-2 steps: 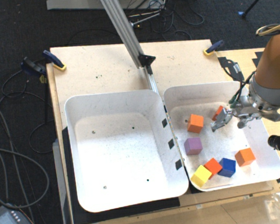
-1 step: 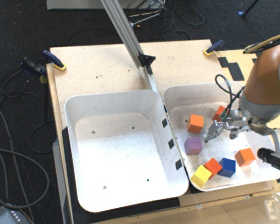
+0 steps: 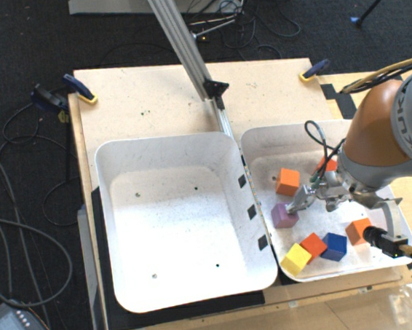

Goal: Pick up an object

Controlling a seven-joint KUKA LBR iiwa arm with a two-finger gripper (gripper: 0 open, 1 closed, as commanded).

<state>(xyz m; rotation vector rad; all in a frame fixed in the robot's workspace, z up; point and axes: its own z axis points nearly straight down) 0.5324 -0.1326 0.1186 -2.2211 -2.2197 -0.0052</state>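
While hovering low over the right bin (image 3: 257, 148), gripper (image 3: 299, 203) sits just above and beside the purple block (image 3: 284, 215), fingertips angled down-left toward it. Can't tell finger state: too small, partly blurred against the bin floor. Nothing visibly between them, so no grasp to claim yet.

Candidates all in the right bin: purple block nearest the tips; orange cube (image 3: 288, 182) just behind it; yellow block (image 3: 296, 259), red-orange block (image 3: 314, 244) and blue block (image 3: 334, 246) bunched at the front edge, touching or nearly so; another orange block (image 3: 358, 231) under the wrist side. Left bin (image 3: 112, 178) holds no objects.

Best bet, judging from this layout: go for purple. Stands apart from its neighbours, so room for both fingers. Should centre over it before descending, since tips look offset to its upper right. Align fingers across two flat opposite faces, not corners. Descend straight, close only once the block sits between the pads. Watch the bin's left wall close beside the block: could block the outer finger. Avoid the front cluster: too crowded, likely to pinch two or shove them apart.
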